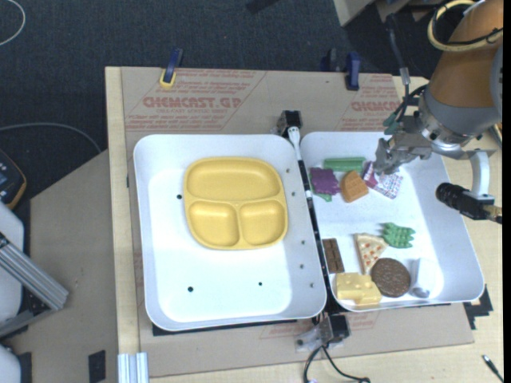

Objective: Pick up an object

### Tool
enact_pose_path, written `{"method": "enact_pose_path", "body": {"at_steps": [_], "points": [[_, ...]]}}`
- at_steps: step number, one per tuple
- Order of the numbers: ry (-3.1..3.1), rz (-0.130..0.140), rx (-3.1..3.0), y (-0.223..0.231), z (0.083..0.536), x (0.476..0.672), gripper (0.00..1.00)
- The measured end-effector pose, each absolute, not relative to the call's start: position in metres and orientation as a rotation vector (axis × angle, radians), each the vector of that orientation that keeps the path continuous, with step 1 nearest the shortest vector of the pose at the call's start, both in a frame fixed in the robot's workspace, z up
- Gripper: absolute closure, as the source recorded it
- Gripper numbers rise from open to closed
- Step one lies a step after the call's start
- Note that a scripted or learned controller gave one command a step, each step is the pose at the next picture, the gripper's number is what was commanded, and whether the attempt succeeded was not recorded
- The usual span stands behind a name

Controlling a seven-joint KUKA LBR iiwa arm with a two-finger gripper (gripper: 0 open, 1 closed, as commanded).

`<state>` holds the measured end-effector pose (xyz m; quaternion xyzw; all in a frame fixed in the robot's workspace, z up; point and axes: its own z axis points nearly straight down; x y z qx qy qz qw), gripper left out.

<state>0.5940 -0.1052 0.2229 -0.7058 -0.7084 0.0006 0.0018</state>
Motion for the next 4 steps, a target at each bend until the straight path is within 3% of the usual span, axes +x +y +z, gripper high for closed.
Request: {"method": "enact_pose_path", "body": {"at_steps": [1,3,4], "points": [[-2.223,0.001,-2.215,-0.059,0.219,0.59,1.0],[-2.219,0.003,-2.219,-0.032,0.226,0.569,1.0],[-2.225,-0.003,-2.221,-0.026,0.231,0.58,1.0]]}}
